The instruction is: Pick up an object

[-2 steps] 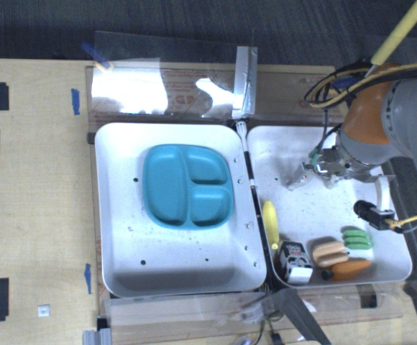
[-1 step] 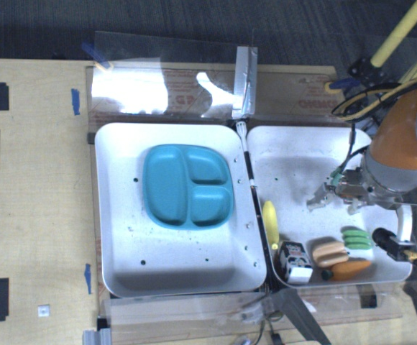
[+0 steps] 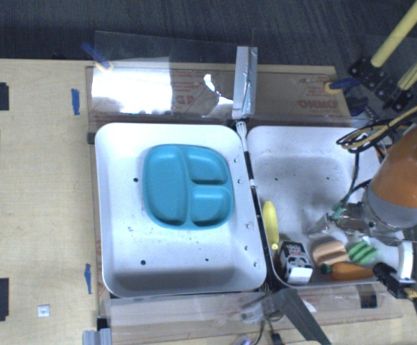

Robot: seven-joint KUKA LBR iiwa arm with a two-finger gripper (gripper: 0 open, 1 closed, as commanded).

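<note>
Here, gripper (image 3: 338, 218): over the right bin's (image 3: 295, 157) near edge; fingers' state, cannot tell.
Risk: bread piece (image 3: 328, 251), green item (image 3: 361, 252), carrot (image 3: 349, 270) crowd together; closing may nudge neighbours, gripping nothing.

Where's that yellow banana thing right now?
The banana lies in the right bin, tight against its left wall beside the divider between the two bins, just above a small black and white object near the front edge.

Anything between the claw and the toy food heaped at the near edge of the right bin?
Nothing visible. The claw hangs just above the bread-like piece, with the green piece and banana beside it in the right bin.
</note>
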